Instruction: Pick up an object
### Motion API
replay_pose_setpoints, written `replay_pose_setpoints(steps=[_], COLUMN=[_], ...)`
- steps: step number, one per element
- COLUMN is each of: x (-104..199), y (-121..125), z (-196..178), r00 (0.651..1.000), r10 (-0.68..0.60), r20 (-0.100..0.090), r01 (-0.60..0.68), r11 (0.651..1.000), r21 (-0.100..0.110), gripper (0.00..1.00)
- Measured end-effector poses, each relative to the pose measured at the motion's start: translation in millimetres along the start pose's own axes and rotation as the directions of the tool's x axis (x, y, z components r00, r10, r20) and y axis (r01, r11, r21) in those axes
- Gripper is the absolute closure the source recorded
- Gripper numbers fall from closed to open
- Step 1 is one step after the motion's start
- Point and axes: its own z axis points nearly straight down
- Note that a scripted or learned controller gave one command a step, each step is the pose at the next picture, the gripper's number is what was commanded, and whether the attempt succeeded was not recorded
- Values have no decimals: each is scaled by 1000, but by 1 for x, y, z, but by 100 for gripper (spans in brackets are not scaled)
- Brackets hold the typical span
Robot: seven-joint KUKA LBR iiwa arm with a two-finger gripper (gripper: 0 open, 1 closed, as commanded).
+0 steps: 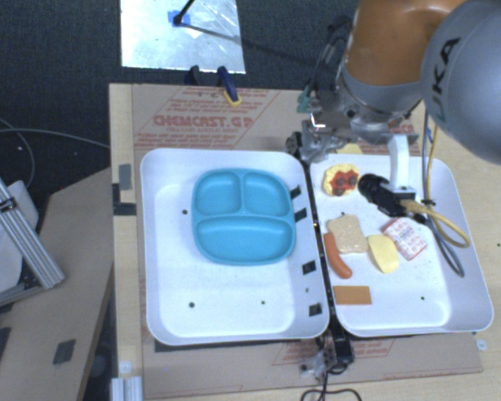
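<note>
Gripper [317, 144] sits over upper-left corner of right bin [463, 295], at 11 o'clock from toy food cluster. Grip state: cannot tell. Pizza slice [341, 179], bread slice [347, 234], sausage [336, 256], cheese wedge [383, 253] lie loose in bin. Blue divided plate [242, 215] centred in left bin [167, 307].

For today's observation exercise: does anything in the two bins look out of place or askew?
Nothing is spilled or damaged. The blue divided plate lies flat in the left bin. The toy foods, among them a sausage and bread slice, lie scattered at loose angles in the right bin.
</note>
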Motion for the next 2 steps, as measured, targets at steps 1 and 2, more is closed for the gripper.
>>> replay_pose_setpoints(steps=[1, 2], x=[50, 32], y=[-18, -53], z=[63, -44], r00=[1000, 1000], r10=[1, 4], r20=[3, 3], r01=[-1, -4], r11=[1000, 1000], r21=[21, 10], gripper=[100, 100])
